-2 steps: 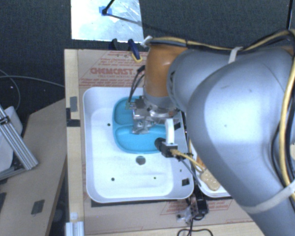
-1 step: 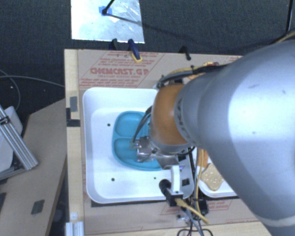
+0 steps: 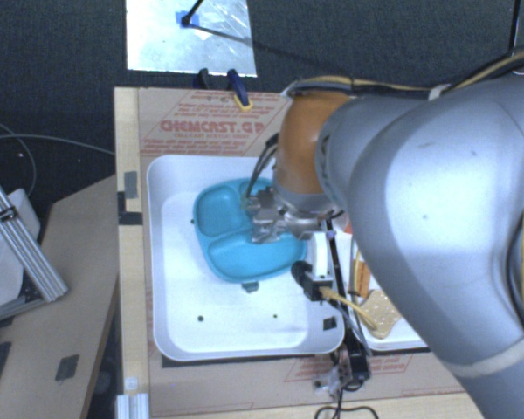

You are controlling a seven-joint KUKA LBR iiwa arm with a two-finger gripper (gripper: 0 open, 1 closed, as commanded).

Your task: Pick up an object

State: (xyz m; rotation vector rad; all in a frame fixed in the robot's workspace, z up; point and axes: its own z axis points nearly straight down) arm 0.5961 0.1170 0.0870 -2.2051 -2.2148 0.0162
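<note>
A view from above and at a slant shows a bench with two shallow white bins side by side. The left bin (image 3: 170, 321) holds a blue plastic divided dish (image 3: 223, 230), lying toward the bin's upper right part, with two hollow compartments visible, one upper left and one lower. A large grey robot arm (image 3: 437, 208) reaches in from the right, with an orange band (image 3: 301, 142) above its wrist, and covers most of the right side of the scene. Its gripper (image 3: 264, 221) sits directly over the right edge of the blue divided dish, at or just above the ridge between the compartments; whether it touches the dish cannot be told, and how the pincer is set, apart or together, cannot be told either, since the wrist body hides it. The right bin (image 3: 402, 346) is largely covered by the arm; a tan, biscuit-like flat piece (image 3: 380, 314) and a thin orange item (image 3: 361, 276) show in it near the dividing wall. Black cables and a small black fitting (image 3: 304, 279) hang beside the wrist over the bin wall. Brown cardboard (image 3: 205, 125) with red printing lies under the bins, and a shiny silver sheet (image 3: 188, 24) lies on the dark floor beyond.
</note>
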